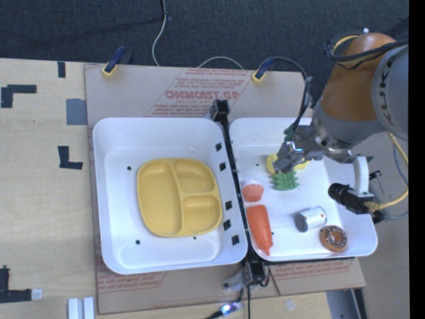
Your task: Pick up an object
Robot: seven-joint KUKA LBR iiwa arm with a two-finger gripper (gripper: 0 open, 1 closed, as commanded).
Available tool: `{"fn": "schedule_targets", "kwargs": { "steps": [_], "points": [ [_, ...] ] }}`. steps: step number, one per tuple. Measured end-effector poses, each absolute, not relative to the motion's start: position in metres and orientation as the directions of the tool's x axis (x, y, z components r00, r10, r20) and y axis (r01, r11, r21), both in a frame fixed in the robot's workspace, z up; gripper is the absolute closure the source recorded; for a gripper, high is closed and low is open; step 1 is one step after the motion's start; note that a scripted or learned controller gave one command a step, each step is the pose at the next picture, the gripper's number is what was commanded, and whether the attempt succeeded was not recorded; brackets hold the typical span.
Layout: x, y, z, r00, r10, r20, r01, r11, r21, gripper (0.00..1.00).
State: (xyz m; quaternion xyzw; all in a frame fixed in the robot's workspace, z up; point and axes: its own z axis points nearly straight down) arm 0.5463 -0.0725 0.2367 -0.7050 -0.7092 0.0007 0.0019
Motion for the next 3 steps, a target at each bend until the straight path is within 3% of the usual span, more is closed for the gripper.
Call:
{"fn": "schedule_targets", "kwargs": {
  "steps": [2, 3],
  "points": [
    [0.553, 0.037, 0.22, -0.007, 1.0, 0.001, 1.0, 0.007, -0.004, 1.0],
    [0.545, 0.082, 0.213, -0.006, 1.0, 0.001, 1.0, 0.006, -0.005, 1.0]
  ]
}}
